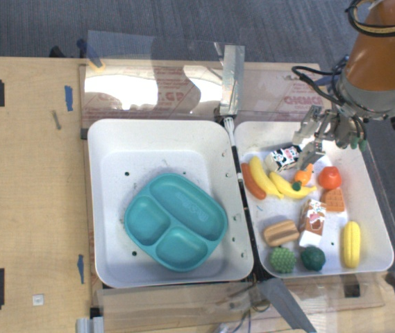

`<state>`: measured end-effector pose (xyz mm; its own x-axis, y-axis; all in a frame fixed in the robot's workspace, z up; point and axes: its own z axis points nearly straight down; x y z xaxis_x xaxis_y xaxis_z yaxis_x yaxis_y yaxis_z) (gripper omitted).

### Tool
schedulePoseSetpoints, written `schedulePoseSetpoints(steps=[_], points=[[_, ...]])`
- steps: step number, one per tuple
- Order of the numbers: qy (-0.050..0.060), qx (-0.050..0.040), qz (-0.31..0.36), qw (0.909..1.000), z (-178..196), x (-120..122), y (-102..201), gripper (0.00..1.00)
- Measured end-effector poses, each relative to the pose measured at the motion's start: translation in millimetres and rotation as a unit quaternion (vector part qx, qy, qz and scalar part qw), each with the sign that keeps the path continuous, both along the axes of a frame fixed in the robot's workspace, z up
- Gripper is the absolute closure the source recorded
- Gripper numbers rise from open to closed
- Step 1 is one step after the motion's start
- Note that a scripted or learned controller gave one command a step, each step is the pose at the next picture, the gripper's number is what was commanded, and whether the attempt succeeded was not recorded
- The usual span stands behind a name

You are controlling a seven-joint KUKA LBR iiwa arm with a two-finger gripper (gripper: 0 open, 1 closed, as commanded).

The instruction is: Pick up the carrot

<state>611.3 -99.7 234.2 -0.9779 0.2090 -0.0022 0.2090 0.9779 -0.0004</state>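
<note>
**benchrat:** ok so where's the carrot (304,175) in all this? The right bin (377,207) is a mess.

**iiwa_fan:** Small orange thing up around 12 o'clock of that bin's clutter, lying just right of the banana (278,182) and just left of the tomato (329,177). The little black-and-white milk carton (285,157) sits at about 10 o'clock from it. The gripper (313,146) hangs right above it, at the carrot's 1 o'clock.

**benchrat:** open or closed?

**iiwa_fan:** Looks released to me, fingers spread and nothing between them. The lower fingertip seems to sit right at the carrot's top end, but I can't tell if it's actually touching.

**benchrat:** so how would you do the grab?

**iiwa_fan:** My take: come straight down with the jaws across the carrot's narrow side, not along its length. It's hemmed in, so one finger has to slip into the gap toward the banana and the other toward the tomato. If it drifts to 3 o'clock it'll nudge the tomato, which probably rolls. Close slow, then lift straight up. The teal plate (175,220) in the left bin (114,144) is well apart, no worries there.
</note>
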Motion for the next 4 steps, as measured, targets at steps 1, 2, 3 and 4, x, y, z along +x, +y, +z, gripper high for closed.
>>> schedulePoseSetpoints(steps=[1, 2, 3, 4], points=[[-0.006, -0.0008, -0.041, 0.9991, 70, -19, -29, 1.0], [-0.009, -0.0009, -0.04, 0.9992, 79, -17, -28, 1.0], [-0.005, 0.0015, -0.048, 0.9989, 114, -33, 52, 1.0], [-0.008, 0.0006, -0.05, 0.9987, 124, -32, 49, 1.0]])
